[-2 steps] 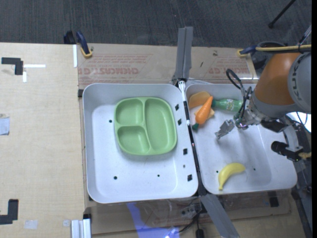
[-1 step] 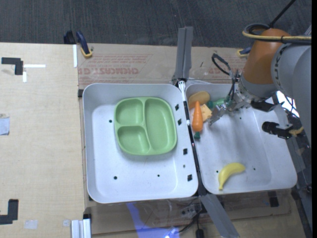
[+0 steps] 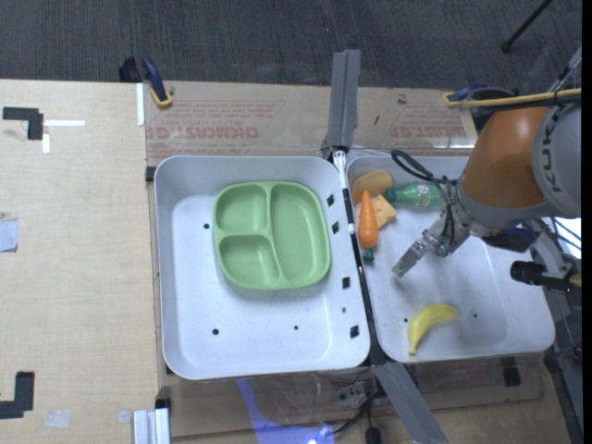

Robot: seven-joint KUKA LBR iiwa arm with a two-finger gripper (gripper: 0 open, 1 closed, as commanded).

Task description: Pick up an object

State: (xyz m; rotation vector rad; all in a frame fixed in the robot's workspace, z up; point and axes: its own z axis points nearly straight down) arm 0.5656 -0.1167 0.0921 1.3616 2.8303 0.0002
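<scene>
Banana: I'm seeing it lying near the right bin's front wall, untouched.
Gripper: I'm watching it hovering above, fingers slightly parted, carrying nothing.
Carrot: lying along the divider.
Green plate: sitting in the left bin.

A light wooden bench carried two shallow white bins side by side, their inner edges touching. The left bin sat near the bench's middle; the right bin lay toward the far right. Behind both, a brown cardboard sheet with red print lay flat, with a blue clamp at its left corner.
</scene>
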